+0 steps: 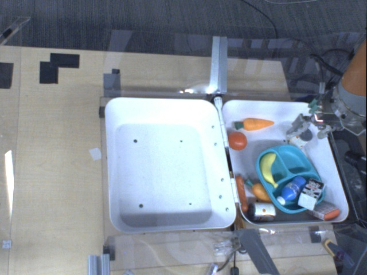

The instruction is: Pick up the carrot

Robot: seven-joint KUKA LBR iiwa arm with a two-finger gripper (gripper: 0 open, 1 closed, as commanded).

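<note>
Pale wood-grain panels make up the surface [51, 171], which meets dark ribbed carpet at the far side. Two shallow white bins sit side by side on it, divided by a metal upright. The left bin [166, 162] has a smooth, matte floor with rounded corners. The right bin [338, 179] holds all the objects.

The carrot [256, 124] lies on its side near the far wall of the right bin, green top toward the divider, orange tip pointing toward the arm. It sits apart from its neighbours; a red-orange tomato-like ball [237, 140] lies just beside it on the near side.

Handling judgement: the carrot appears to be a moulded plastic toy, therefore light, rigid and not fragile. Its skin looks smooth and slightly glossy, so expect some slip. The body is a cone, and a grip near the thin tip is likely to squeeze it out. Take hold across the thick middle, closing at right angles to its long axis.

Other contents: a blue sectioned plastic dish [289, 173] with a yellow curved piece [267, 166] in it, a blue bottle [291, 189], a white box [308, 201], an orange item [261, 192] and a dark can [264, 211] near the front wall.

The hand [305, 128] hangs over the far right part of the right bin, near the carrot's tip but not touching it. Whether it is released or clenched cannot be told; it is a small cluster of metallic parts. Nothing is seen in it.
</note>
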